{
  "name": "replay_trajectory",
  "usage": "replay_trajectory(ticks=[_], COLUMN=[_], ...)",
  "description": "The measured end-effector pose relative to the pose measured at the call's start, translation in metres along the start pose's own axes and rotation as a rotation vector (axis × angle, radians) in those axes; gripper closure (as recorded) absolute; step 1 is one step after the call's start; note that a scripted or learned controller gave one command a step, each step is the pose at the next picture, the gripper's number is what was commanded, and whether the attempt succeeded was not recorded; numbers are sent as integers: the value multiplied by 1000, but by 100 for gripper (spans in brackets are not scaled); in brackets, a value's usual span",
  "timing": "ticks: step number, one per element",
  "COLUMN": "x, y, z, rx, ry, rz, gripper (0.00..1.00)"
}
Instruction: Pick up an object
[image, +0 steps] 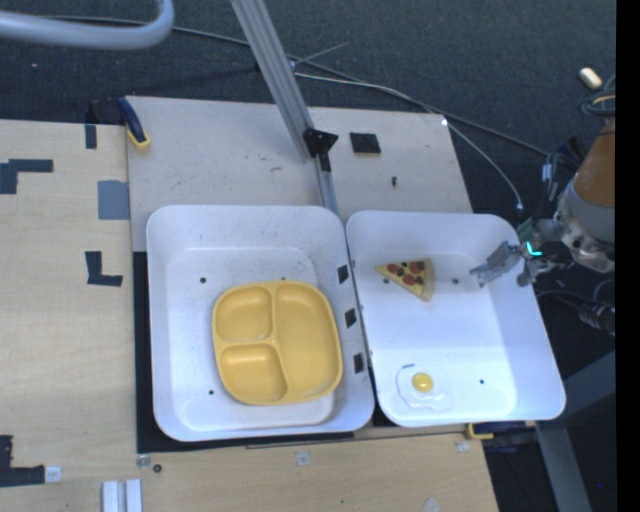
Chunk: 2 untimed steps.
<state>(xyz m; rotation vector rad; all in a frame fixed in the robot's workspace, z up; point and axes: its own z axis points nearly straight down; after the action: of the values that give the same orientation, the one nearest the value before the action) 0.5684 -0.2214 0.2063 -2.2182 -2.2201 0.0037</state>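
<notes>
near the right bin's back, pizza slice tip points lower right

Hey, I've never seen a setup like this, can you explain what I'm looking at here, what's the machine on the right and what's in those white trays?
One camera looks down at a slant on a bench with two shallow white bins. The left bin holds a yellow divided plate. The right bin holds a toy pizza slice and a toy fried egg. At the right edge is a robot arm, grey with an orange band. Its gripper sits over the right bin's upper right part, and nothing is visibly held in it.
</notes>
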Motion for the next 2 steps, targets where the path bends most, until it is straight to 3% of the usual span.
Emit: replay_trajectory(ticks=[1,2], x=[0,0], y=[1,2], z=[-1,63], rx=[-3,2], ry=[-1,0], rz=[0,0], gripper=[0,0])
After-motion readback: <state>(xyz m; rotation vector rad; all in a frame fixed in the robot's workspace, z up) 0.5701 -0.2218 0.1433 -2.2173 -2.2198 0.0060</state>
